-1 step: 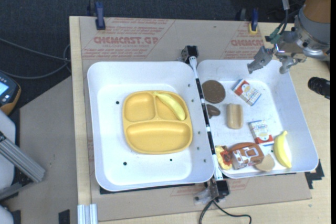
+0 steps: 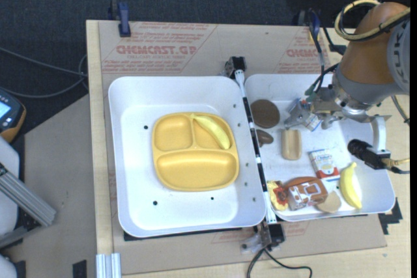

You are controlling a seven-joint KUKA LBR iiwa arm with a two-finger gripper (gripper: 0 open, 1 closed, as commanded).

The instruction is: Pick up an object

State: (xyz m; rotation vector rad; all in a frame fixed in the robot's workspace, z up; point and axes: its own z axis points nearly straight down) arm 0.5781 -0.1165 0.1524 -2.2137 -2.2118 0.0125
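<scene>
Nearest to my camera, along the front edge of the right bin (image 2: 384, 202), I see a red-and-white packet (image 2: 301, 193) lying flat, with a pale rounded piece (image 2: 330, 204) just beside it and a yellow banana (image 2: 351, 184) curving up the bin's right side. Slightly farther in, a small white carton with a red stripe (image 2: 324, 162) lies between the banana and a tan oblong block (image 2: 291, 144). Left of that block, against the dividing wall, sits a small brown lump (image 2: 263, 137), and behind it a dark brown disc (image 2: 265, 113). In the left bin (image 2: 130, 140), a yellow divided plate (image 2: 194, 153) rests near the middle, with a yellow banana-shaped piece (image 2: 214, 130) in its upper right compartment. Farthest back in the right bin, the gripper (image 2: 309, 118) hangs below the grey arm (image 2: 371, 55), low over the bin floor. I cannot tell from this angle how its pincer is set. The tan oblong block lies just in front of it and slightly left, apart from it; the dark brown disc lies to its left, also apart. Nothing shows between its tips.
</scene>
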